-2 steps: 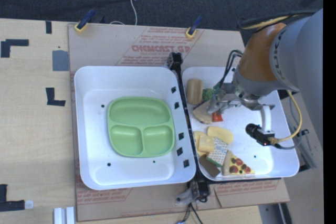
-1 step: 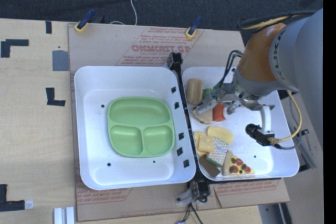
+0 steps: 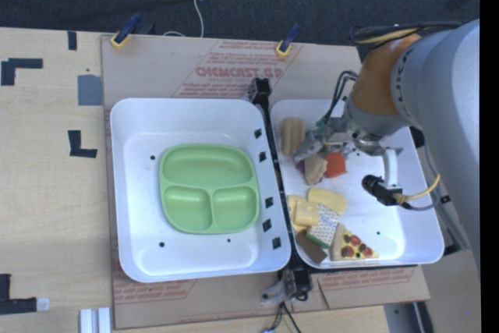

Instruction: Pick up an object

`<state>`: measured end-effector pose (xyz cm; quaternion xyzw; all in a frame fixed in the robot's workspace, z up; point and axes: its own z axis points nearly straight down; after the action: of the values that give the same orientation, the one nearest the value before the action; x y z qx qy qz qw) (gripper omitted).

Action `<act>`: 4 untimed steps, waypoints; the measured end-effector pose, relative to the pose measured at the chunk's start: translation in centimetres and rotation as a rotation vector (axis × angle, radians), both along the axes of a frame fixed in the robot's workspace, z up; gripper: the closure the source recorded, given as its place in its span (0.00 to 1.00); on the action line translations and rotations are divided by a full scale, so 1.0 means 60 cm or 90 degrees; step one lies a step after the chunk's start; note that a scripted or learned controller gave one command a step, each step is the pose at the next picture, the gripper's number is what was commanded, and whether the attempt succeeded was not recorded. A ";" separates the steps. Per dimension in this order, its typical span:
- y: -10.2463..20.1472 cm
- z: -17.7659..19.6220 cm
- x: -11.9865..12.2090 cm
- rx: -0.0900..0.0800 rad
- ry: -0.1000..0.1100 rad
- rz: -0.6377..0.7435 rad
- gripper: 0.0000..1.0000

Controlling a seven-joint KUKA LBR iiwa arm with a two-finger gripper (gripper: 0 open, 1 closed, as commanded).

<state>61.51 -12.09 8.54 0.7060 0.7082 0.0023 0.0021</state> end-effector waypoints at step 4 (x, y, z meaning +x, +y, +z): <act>0.041 -0.002 0.088 -0.002 0.005 -0.001 0.00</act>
<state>66.78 -9.66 8.44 0.7068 0.7074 -0.0020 0.0005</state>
